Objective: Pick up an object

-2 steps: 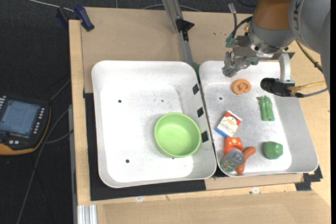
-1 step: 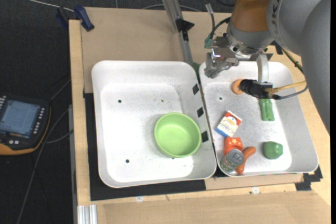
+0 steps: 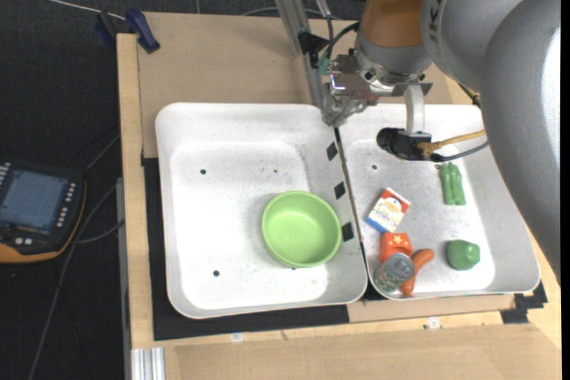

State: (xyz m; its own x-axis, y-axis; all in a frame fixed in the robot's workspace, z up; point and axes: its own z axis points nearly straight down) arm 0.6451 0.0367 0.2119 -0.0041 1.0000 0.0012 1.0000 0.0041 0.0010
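Camera view. The two-finger gripper (image 3: 338,102) hangs over the far rim, where the two shallow bins meet. Its opening cannot be determined, and nothing is seen in its hold.

The left white bin (image 3: 223,182) has one lime-green plastic bowl (image 3: 301,229) near its front right corner. The right white bin (image 3: 427,218) has:
- a small white printed carton (image 3: 388,211);
- an orange-red block (image 3: 397,243), which touches a round grey-topped can (image 3: 395,270);
- an orange carrot-shaped toy (image 3: 420,259);
- a green rounded toy vegetable (image 3: 463,254);
- a green pod-shaped piece (image 3: 452,184).

Assessment: all items appear light. The bowl looks stiff and smooth, so pinch its wall at the rim. The carton is probably crushable, so grip it lightly across its narrow faces. The front cluster is crowded and access to it is poor.
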